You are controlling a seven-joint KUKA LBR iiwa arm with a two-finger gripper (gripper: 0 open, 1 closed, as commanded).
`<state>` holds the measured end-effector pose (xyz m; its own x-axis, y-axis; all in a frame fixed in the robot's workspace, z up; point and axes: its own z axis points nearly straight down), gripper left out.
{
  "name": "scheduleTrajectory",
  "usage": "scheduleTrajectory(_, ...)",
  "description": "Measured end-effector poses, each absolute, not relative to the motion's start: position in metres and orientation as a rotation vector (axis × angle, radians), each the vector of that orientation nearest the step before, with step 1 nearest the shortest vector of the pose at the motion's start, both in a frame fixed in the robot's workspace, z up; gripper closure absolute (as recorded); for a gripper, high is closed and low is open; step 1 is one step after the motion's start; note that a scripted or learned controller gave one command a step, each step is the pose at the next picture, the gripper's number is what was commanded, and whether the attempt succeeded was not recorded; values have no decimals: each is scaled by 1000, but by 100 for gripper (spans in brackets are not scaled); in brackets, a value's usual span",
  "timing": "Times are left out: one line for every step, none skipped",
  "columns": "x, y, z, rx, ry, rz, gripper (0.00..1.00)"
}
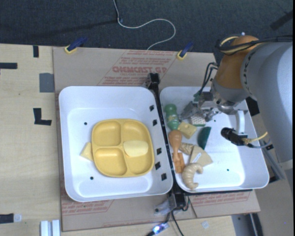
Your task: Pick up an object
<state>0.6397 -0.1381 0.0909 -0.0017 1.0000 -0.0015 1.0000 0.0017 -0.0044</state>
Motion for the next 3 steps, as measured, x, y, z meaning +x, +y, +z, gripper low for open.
scheduleTrajectory(640,-137,103,-2217,-2223,4,100)
scheduleTrajectory(646,-132,148,-2220,-2225,-4,100)
scheduleTrajectory(638,-133,205,-2222,-2224,-4,100)
